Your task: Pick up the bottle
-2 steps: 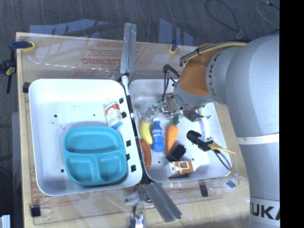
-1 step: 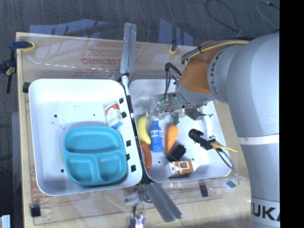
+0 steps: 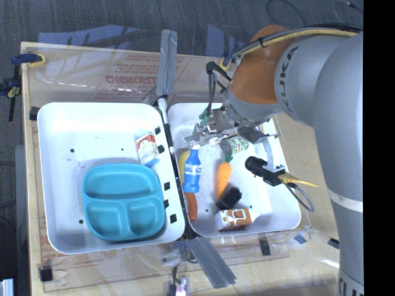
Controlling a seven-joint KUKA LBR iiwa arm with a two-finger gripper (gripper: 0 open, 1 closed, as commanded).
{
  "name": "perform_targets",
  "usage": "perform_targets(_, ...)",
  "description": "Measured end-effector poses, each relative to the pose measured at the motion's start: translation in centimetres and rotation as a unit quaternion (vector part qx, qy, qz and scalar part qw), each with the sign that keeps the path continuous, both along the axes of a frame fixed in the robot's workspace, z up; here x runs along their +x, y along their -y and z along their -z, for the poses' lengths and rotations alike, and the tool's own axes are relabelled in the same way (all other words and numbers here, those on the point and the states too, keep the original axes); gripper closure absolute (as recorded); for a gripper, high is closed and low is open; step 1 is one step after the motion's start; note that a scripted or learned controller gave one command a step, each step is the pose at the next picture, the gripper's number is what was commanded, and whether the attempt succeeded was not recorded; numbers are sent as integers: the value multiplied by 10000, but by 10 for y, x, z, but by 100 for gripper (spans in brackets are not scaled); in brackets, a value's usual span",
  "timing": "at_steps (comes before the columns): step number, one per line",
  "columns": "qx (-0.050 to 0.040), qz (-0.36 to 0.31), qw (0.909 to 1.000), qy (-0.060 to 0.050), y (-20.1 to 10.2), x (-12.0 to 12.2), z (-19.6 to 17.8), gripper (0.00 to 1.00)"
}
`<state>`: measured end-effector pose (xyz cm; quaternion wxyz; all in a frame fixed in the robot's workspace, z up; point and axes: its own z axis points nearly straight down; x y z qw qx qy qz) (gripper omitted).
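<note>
Nearest, blue three-compartment plastic tray [image 3: 125,202] in left white bin [image 3: 55,140]. Further back, blue plastic bottle with white cap [image 3: 192,171] lying along right white bin's [image 3: 281,211] left wall, orange carrot [image 3: 223,177] beside. Beyond, metal two-finger gripper [image 3: 210,132] just past bottle's cap; finger state impossible to tell.

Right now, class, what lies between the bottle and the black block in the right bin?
The camera view shows a carrot between the bottle and the black block, upright on the white floor of the right bin.
</note>
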<state>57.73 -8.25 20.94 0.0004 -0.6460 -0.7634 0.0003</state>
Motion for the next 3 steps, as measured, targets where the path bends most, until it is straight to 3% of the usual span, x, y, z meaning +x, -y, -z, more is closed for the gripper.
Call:
perform_targets(1, -2, 854, 9963, -17, -25, -102, 18, 100)
perform_targets(2, -3, 855, 9963, -12, -26, -101, 18, 0)
perform_targets(3, 1, 573, 9984, 2, -75, -100, -92, 0)
